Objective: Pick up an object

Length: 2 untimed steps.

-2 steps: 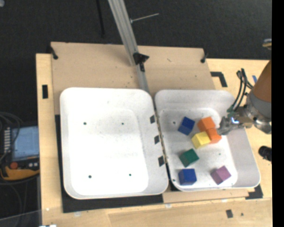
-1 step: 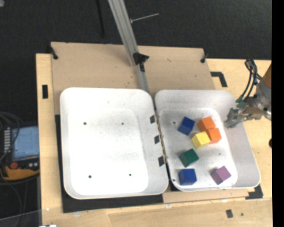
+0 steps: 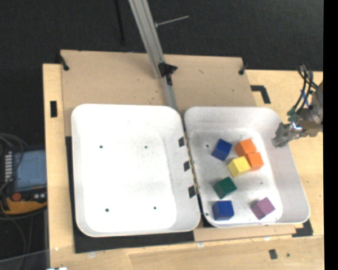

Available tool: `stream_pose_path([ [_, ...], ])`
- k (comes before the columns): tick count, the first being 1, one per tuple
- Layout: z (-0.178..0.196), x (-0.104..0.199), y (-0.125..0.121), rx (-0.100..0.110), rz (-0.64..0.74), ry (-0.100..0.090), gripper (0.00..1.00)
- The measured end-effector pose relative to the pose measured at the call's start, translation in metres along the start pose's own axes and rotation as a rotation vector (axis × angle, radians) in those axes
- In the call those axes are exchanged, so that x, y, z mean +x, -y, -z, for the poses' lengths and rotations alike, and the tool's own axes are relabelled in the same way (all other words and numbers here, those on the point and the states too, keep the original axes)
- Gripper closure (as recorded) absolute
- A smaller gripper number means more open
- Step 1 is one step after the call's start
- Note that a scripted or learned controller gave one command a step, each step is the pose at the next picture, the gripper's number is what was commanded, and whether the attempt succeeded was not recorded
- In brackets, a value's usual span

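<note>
Gripper [image 3: 283, 136] sits at the upper right rim of the right bin [image 3: 287, 176], at the frame's right side. It's small and blurred here, so can't tell whether it's released or clenched; nothing visible in its grasp. Cables rise from the wrist area toward the upper right.

Nearest to it in the right bin: two orange cubes — one orange cube [image 3: 247, 147] up top, the second orange cube [image 3: 255, 160] just below-right, touching or nearly so. A yellow cube [image 3: 239, 166] sits against the lower orange one on its left. A blue cube [image 3: 221, 149] lies left of the upper orange one, a bit apart, turned diagonally. Below the yellow, a green cube [image 3: 225, 187], tilted. Near the front wall: a second blue cube [image 3: 223, 209] and, to its right, a purple cube [image 3: 263, 207], well apart from each other. All cubes rest on the bin floor, none lifted.

Left bin [image 3: 127, 167] lies beside the right bin, touching along the middle edge w/ small black clips. Both sit on a tan bench [image 3: 214, 66]. A metal rail [image 3: 149, 35] slants down from the top to the bins' junction. Far left, off the bench — a pendant w/ blue screen [image 3: 27, 173] and cables.
</note>
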<state>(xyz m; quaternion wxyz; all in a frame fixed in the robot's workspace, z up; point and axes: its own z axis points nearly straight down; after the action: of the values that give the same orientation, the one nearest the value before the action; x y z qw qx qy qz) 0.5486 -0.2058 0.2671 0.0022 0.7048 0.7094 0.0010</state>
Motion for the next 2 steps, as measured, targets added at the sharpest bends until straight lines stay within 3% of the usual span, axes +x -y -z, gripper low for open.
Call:
stream_pose_path([
  [2,-0.017,0.090,0.002,0.004,-0.001,-0.002,1.00],
])
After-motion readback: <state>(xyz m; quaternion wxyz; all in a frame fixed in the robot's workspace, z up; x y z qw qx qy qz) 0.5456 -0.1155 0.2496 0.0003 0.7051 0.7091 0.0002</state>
